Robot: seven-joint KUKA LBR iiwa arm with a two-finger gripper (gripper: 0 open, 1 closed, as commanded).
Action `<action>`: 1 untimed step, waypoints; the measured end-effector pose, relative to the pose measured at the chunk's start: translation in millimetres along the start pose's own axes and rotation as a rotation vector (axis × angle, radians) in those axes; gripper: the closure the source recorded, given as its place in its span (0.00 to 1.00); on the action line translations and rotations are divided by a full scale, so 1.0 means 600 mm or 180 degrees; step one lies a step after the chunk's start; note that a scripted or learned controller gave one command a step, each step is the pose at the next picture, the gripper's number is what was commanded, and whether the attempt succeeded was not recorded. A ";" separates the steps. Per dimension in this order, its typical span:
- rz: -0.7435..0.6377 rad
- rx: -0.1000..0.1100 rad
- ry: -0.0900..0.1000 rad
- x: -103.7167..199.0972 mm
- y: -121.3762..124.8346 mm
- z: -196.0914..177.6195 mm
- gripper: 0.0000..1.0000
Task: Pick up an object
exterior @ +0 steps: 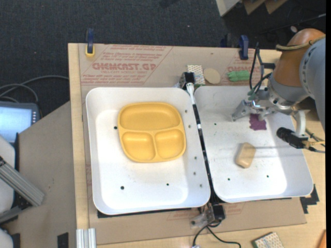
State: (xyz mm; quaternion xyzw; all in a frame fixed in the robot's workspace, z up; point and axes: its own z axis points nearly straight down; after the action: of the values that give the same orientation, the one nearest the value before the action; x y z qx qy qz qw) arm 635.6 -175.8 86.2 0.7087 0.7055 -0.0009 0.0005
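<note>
I am hovering the jaws (254,109), whose spread I cannot tell from here, right above the purple object (257,122) in the right bin (222,185), so I am judging a straight, centred descent best, leaving the tan block (245,155) below-left alone.

Left bin: shallow white plastic bin (103,180) — small dark dots on its floor
Tray: mustard-yellow three-compartment plastic tray (152,132), plain
Right bin: shallow white plastic bin (274,185), lightly speckled
Block: tan, wood-like block (245,155) at 6 o'clock in the right bin
Scrap: dark purple flat piece (257,122) at 12 o'clock from the block
Bench: pale brown cardboard-like bench sheet (129,63) — red print
Arm: grey metal arm (305,71), orange band
</note>
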 end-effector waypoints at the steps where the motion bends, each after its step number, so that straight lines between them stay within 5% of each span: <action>1: -0.0033 -0.0022 0.0005 0.101 0.055 0.000 0.00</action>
State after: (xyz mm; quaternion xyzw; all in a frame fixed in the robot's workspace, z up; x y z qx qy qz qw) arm 668.8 -115.2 85.8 0.7050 0.7092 0.0021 0.0023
